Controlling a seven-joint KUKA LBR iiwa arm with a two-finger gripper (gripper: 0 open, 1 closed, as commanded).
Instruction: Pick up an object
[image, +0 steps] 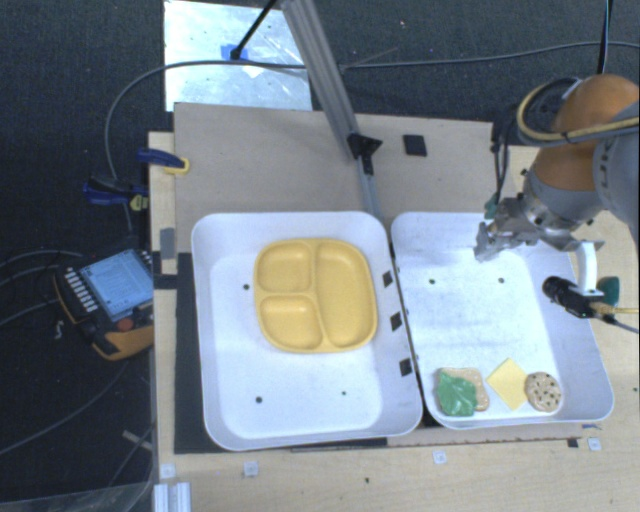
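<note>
Your end effector (487, 243) hangs over the far part of the right bin (470, 330); you cannot tell how it is set. The green-topped toast (460, 392), cheese slice (508, 383) and cookie (543, 392) lie along that bin's near edge, well apart from it. A yellow divided plate (315, 295) sits in the left bin (225, 330).

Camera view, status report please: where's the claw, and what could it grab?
Gripper over right bin's far edge, holding nothing visible. Green-topped toast, cheese slice, cookie along near edge. Path unobstructed.

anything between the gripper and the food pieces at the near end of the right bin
No. In the camera view, bare white floor of the right bin separates the gripper from the green-topped toast, yellow cheese square and round cookie.
</note>
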